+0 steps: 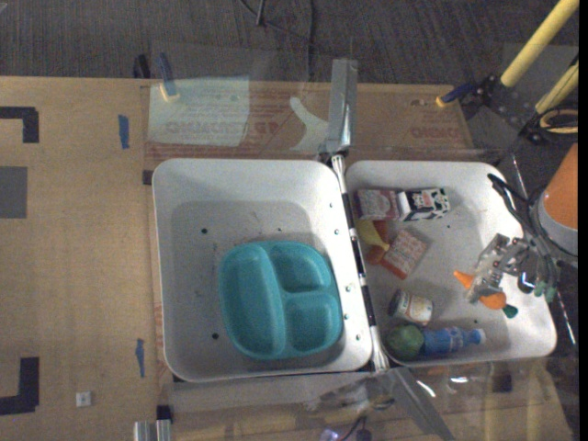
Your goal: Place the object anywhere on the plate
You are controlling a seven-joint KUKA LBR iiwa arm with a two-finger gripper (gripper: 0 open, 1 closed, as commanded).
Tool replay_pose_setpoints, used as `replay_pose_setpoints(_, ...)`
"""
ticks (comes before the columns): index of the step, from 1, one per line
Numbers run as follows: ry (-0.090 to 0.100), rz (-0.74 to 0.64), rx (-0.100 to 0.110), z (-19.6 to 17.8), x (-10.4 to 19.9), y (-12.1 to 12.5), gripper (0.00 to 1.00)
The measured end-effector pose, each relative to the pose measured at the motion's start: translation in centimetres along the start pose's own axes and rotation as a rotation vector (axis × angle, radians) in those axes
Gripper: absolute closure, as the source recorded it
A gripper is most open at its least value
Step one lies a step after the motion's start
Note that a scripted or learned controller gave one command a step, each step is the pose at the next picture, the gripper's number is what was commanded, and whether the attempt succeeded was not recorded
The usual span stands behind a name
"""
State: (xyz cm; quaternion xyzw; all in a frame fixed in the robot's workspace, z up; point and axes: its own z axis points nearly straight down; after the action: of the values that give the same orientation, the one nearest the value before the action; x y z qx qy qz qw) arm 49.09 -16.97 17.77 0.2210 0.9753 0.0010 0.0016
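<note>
Two white bins side by side on a cardboard-covered bench point(73, 274): left bin point(184, 200), right bin point(459, 191). In the right bin, a small milk carton point(428, 201), a pink packet point(405, 252), a can point(412, 307), a green ball point(404, 341) touching a blue bottle point(452, 341). Yellow poles point(542, 35) beyond the bench, top right.
</note>
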Motion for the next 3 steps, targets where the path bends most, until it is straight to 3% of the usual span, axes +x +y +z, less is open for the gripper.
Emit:
replay_pose_setpoints(1,0.004,-0.247,0.001,-2.4,5.6,9.5,1.00)
replay_pose_setpoints(2,-0.001,-0.450,-0.001,-0.5,4.1,18.2,1.00)
replay_pose_setpoints(3,0.003,-0.579,0.000,-1.5,10.2,25.2,1.00)
